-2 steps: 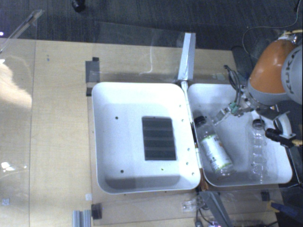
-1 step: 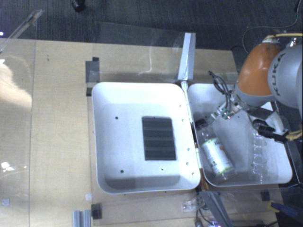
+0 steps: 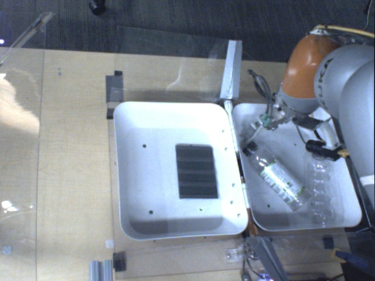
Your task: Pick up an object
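Observation:
A clear plastic bottle (image 3: pixel 281 181) with a green-and-white label and a black cap lies slantwise in the right bin (image 3: pixel 266 218). A second clear, unlabelled bottle (image 3: pixel 319 186) lies beside it near that bin's right wall. A dark ribbed rectangular block (image 3: pixel 196 170) rests flat in the middle of the left bin (image 3: pixel 135 157). My gripper (image 3: pixel 266 122) hangs low over the far left corner of the right bin, just beyond the labelled bottle's cap end. The grey arm with its orange band (image 3: pixel 304 69) covers the bin's far right part.
A metal post (image 3: pixel 230 75) stands behind the seam between the two bins. Black cables (image 3: pixel 322 148) trail from the wrist over the right bin. Wooden bench top (image 3: pixel 64 174) spreads to the left, under a clear sheet.

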`<move>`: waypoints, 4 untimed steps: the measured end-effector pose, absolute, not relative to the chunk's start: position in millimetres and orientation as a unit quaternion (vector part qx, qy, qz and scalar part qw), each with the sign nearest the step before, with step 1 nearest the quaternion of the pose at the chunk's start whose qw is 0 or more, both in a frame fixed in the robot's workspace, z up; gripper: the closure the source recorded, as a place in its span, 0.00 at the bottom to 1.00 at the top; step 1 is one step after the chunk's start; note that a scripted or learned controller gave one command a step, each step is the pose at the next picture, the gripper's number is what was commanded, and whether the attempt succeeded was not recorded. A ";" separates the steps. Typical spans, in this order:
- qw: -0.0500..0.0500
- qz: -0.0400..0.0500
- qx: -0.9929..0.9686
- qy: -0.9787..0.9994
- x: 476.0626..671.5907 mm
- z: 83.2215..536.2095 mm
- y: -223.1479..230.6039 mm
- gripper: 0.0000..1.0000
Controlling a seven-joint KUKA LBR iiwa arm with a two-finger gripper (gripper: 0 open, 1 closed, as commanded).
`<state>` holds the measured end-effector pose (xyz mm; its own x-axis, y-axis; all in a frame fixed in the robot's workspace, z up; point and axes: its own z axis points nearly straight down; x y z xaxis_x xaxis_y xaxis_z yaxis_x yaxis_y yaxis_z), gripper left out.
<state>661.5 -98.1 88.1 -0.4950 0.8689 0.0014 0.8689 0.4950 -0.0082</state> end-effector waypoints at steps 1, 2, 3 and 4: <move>-0.003 -0.002 -0.519 -0.855 578.6 118.7 -92.1 0.00; -0.007 -0.004 -0.540 -0.841 507.5 90.2 -115.7 0.00; -0.003 -0.001 -0.583 -0.813 538.7 153.9 -183.2 0.00; -0.007 -0.003 -0.522 -0.853 527.8 90.4 -153.4 0.00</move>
